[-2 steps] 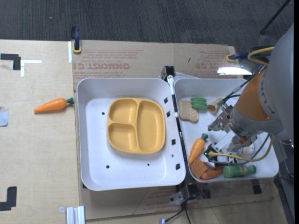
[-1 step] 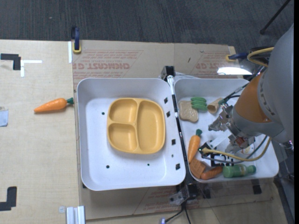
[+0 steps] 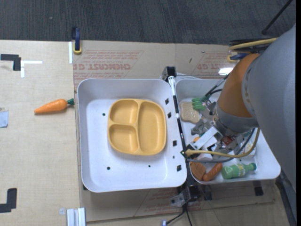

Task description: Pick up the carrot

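one carrot [image 3: 51, 106] left of bins; arm [image 3: 249, 93] hides right bin [image 3: 268, 166].

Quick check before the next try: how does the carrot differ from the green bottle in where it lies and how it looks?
The carrot lies on the bare bench left of the left bin; the green bottle lies inside the right bin. The carrot is orange and tapers to a point, with a small green stub; the green bottle is blunt, with a pale cap. The carrot lies alone; the green bottle sits among other items near the arm. Both lie on their sides.
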Controlling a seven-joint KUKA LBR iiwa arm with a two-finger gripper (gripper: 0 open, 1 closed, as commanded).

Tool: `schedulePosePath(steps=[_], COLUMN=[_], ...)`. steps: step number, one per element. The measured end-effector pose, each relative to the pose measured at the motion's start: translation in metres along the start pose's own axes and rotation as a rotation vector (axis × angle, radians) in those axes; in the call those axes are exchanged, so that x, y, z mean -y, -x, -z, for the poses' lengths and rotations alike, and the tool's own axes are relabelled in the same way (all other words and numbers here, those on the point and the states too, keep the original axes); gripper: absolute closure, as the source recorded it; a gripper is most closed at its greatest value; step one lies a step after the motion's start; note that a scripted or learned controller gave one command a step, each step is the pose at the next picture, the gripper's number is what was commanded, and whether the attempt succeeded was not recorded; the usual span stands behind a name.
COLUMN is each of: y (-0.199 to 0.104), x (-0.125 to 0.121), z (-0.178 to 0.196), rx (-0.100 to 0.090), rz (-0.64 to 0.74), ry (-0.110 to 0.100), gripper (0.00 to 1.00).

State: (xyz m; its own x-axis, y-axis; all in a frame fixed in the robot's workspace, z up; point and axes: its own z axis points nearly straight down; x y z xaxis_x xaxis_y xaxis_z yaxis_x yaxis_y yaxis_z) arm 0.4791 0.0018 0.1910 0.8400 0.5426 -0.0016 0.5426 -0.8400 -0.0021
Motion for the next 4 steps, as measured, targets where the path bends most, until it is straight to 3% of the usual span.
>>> schedulePosePath(steps=[1, 2, 3, 4], y=[0.013, 0.052, 0.018, -0.036], x=[-0.108, -0.089, -0.028, -0.038], z=[-0.039, -0.096, 0.0, 0.0], rx=[0.002, -0.014, 0.0, 0.002], rz=[0.103, -0.054, -0.146, -0.076], ry=[0.0, 0.011, -0.001, 0.0], gripper=[0.0, 0.0, 0.0, 0.0])
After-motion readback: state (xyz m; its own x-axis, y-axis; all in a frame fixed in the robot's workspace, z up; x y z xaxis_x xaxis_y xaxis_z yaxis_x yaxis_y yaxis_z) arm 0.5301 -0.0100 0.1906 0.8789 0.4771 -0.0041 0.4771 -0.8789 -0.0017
